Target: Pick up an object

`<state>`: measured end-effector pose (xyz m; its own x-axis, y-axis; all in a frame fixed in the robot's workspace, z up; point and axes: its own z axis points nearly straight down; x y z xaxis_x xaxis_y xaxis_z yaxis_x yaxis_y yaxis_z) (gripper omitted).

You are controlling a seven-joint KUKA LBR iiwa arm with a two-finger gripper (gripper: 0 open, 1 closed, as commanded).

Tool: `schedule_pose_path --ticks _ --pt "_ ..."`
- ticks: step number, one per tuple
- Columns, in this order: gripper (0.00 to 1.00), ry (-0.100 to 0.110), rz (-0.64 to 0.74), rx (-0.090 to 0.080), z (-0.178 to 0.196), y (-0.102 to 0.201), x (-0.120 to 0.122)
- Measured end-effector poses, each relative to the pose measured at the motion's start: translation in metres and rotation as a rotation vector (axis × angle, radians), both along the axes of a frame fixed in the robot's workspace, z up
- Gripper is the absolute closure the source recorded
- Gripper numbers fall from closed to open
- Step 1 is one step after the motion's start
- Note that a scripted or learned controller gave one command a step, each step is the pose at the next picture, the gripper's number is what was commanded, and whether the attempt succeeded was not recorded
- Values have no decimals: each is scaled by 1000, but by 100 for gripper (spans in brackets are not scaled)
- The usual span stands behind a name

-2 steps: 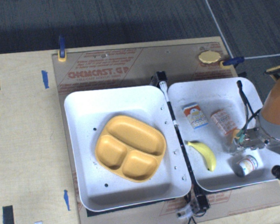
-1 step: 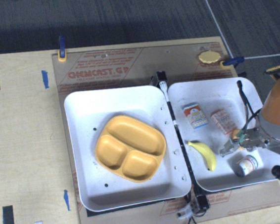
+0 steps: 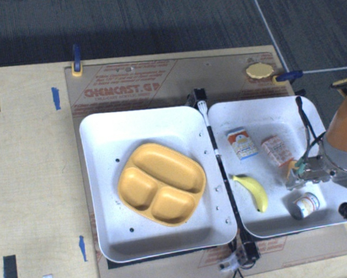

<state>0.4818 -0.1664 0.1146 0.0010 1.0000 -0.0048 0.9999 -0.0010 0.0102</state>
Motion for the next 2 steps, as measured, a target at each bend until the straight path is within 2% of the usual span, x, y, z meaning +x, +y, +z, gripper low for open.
schedule_pose_path --ticks 1,2 --pt "100 4 2 4 -28 55 47" --pt "0 4 2 4 -28 55 47"
